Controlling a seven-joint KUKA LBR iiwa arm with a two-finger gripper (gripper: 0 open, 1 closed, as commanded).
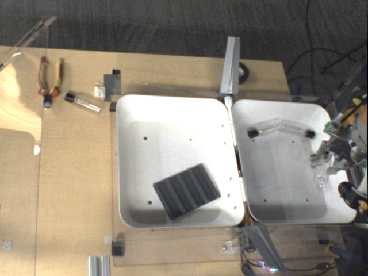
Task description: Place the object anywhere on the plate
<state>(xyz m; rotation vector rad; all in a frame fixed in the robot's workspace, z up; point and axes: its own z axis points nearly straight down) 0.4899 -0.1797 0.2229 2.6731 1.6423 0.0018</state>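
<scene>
A dark grey ribbed plate (pixel 187 191) lies flat and skewed in the front half of the left bin (pixel 132 154). A clear bent tube with black ends (pixel 280 127) lies near the back of the right bin (pixel 276 206). My gripper (pixel 322 167) hangs over the right rim of the right bin, to the right of the tube and a little nearer the front. It is apart from the tube, and nothing shows in its grasp. The arm behind it runs off the right side of the view.
Red-handled pliers (pixel 49 78) and a small vial (pixel 82 101) lie on the wooden bench left of the bins. A grey metal post (pixel 231 65) stands behind the gap between the bins. Cables and brackets sit along the front right.
</scene>
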